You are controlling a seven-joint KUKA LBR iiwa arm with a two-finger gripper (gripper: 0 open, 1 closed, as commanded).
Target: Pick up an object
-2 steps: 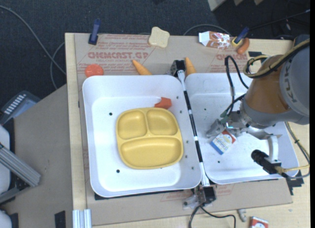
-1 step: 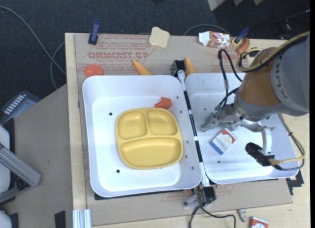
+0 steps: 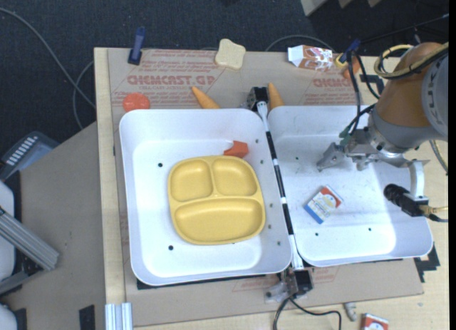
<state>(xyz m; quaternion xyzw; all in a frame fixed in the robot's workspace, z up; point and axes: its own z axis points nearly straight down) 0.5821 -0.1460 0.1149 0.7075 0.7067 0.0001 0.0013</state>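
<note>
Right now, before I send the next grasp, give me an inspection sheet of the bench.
Surface: bench bears left bin and right bin, side by side.
Job's things: yellow tray and orange piece in left bin; small carton in right bin.
Clutter: toast-shaped piece, carrot, orange disc, blue clip, packet behind the bins.
Grippers: gripper over right bin, above the carton, holding nothing seen.
Cables: black cable by the arm; white cable on the floor.
Surroundings: dark carpet.
</note>
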